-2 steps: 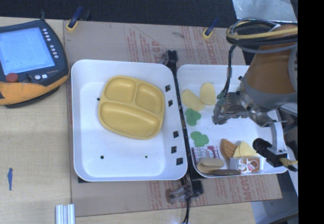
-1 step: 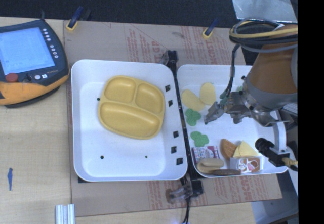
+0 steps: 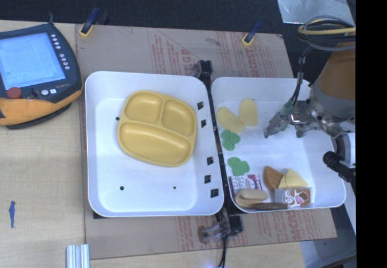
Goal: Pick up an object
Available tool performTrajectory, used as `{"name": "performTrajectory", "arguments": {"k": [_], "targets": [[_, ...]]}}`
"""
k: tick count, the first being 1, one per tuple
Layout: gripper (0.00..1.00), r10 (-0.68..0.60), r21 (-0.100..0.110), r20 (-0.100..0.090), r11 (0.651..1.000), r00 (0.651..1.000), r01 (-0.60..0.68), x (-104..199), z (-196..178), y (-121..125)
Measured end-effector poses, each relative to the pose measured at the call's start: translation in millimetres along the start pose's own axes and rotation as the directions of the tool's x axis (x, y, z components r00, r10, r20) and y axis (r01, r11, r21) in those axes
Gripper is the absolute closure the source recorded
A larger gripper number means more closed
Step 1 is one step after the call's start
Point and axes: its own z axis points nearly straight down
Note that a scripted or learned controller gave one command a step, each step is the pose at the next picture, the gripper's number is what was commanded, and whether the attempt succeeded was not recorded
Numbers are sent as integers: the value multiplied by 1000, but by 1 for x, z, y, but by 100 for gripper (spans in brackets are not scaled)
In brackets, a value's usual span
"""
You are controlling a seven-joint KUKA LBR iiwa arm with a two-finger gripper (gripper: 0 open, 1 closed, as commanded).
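My gripper [image 3: 285, 130] hangs over the middle of the right bin [image 3: 320, 158], open, with nothing between its fingers. To its left lie two pale yellow chips [image 3: 239, 115] and a green leafy piece [image 3: 230, 138]. A second green piece [image 3: 237, 166] lies lower down. Along the bin's near edge sit a small carton [image 3: 251, 182], a tan bun [image 3: 251, 198], a brown slice [image 3: 272, 176], a yellow wedge [image 3: 293, 179] and a red-and-white carton [image 3: 296, 198]. None of them touches the gripper.
The left bin [image 3: 103, 170] holds a yellow divided plate [image 3: 158, 127]. A teach pendant [image 3: 33, 73] rests on the bench at far left. Black clips [image 3: 210, 146] run down the seam between the bins. The arm's orange band [image 3: 338, 76] rises at the right.
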Motion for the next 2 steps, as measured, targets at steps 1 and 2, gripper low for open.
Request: {"name": "performTrajectory", "arguments": {"k": [1, 2], "targets": [[0, -13, -3, -5, 1000, 1000, 13, 46, 82, 101], [0, -4, -3, -1, 1000, 1000, 4, 3, 77, 108]]}}
